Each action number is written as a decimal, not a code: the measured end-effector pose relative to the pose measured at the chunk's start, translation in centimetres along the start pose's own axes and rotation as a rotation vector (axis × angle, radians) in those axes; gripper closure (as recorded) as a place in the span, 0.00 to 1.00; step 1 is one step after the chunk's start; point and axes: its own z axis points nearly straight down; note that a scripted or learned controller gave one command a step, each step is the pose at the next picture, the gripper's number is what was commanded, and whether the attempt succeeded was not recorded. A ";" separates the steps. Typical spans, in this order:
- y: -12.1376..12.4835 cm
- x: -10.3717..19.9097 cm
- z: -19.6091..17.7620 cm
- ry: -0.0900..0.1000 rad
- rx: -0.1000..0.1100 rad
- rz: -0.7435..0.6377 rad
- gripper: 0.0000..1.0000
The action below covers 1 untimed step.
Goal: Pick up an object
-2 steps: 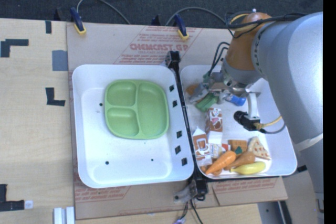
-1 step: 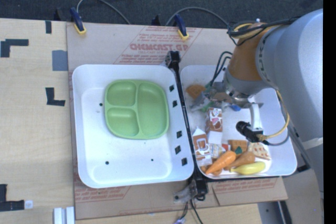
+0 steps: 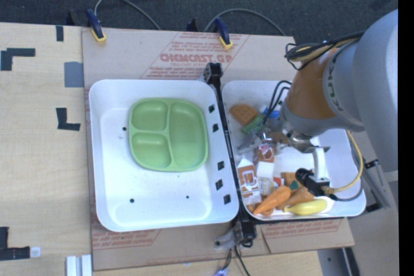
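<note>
I have the arm [image 3: 336,84] reaching in from the right, bent low over the right bin [image 3: 346,139]. The gripper [image 3: 266,136] sits down among the clutter near that bin's left half. Whether it is clasping anything I cannot tell; the wrist and cables hide that part.

Progress, as I judge it: nothing is visibly lifted. The pick is at the descent or grasp stage, and the lift is left to do.

Candidate objects all lie in the right bin: an orange wafer-like piece [image 3: 242,114] toward the back, a green item [image 3: 253,125] just beside the gripper, a small printed carton [image 3: 248,179] against the divider, a toy carrot [image 3: 274,199] and a yellow banana [image 3: 308,207] at the front edge, touching or nearly so.

Left bin [image 3: 107,158] holds a green divided plate [image 3: 169,134], well apart from the work.

Room: tight. The objects crowd the left and front of the right bin, close to the central divider [image 3: 223,139] and its black clips. A straight-up withdrawal looks safest to me; sideways motion risks the divider wall or dragging neighbours.
</note>
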 end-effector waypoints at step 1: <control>0.1 0.0 -1.0 -0.001 -0.002 0.000 1.00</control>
